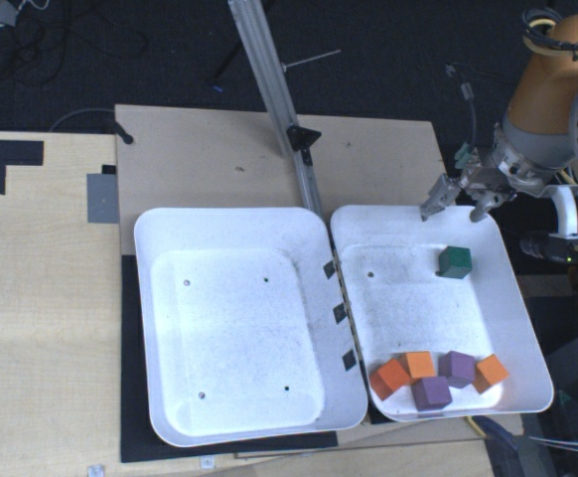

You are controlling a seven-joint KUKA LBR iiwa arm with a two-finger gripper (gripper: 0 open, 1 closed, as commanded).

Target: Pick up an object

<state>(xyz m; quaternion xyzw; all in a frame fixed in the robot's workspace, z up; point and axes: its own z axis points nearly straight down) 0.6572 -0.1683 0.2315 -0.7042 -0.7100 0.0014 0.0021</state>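
Here, you have the pale wooden bench (41,296) spread across the view, and on it the two shallow white plastic bins sit side by side, touching along their inner rims: the left bin (160,237) and the right bin (512,296). Next in size, your grey arm with the orange band (547,78) comes in from the upper right, its orange section standing nearly upright above the far right corner of the right bin, the grey wrist below it bending down and leftward. A slim grey metal rail (274,92) runs at a slant from the top of the view down to the gap between the bins. At the arm's tip, the two-finger gripper (460,200) hangs over the far rim of the right bin; its two fingers are spread apart, pointing down and outward, with nothing between them. For something to pick, look to the right bin: a small green cube (455,261) lies alone in the far part of it, just below and near the gripper but apart from it. Along the near edge of the same bin lies a cluster of small blocks, packed close: orange blocks (392,376) at the left, middle and right, and purple blocks (431,393) among them.
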